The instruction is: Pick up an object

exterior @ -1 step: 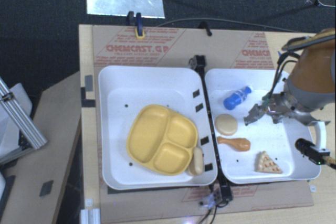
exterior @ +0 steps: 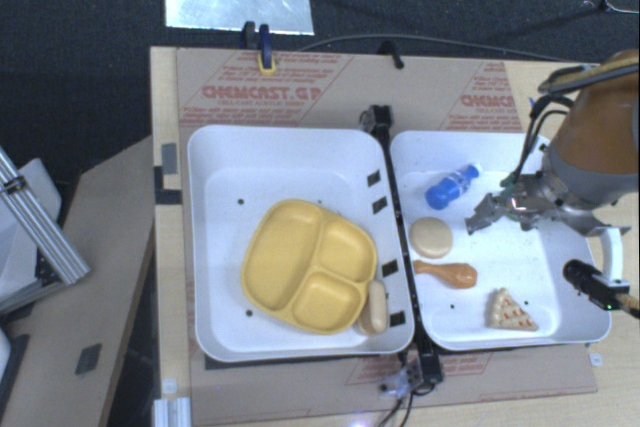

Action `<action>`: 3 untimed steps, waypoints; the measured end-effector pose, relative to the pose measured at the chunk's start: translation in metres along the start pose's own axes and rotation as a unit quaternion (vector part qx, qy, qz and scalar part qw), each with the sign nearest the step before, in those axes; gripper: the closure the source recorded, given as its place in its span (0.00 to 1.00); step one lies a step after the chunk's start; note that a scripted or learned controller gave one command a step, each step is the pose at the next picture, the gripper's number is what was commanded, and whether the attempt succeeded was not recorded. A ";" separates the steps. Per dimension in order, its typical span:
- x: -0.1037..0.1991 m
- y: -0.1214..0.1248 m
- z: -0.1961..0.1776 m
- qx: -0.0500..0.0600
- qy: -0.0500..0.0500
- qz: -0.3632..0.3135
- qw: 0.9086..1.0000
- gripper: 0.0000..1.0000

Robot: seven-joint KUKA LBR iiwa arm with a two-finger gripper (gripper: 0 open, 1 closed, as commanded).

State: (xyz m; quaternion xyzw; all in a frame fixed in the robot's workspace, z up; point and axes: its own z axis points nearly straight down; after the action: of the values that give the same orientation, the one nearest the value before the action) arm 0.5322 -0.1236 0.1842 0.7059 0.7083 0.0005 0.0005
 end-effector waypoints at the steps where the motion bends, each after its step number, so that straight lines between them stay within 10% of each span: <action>1: -0.005 -0.007 0.059 0.002 0.000 0.001 1.000 0.00; 2: -0.004 -0.007 0.102 0.002 0.001 0.001 1.000 0.00; 3: -0.005 -0.005 0.089 -0.001 0.000 0.001 1.000 1.00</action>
State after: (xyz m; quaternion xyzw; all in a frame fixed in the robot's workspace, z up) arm 0.5269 -0.1281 0.0950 0.7064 0.7078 0.0009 0.0009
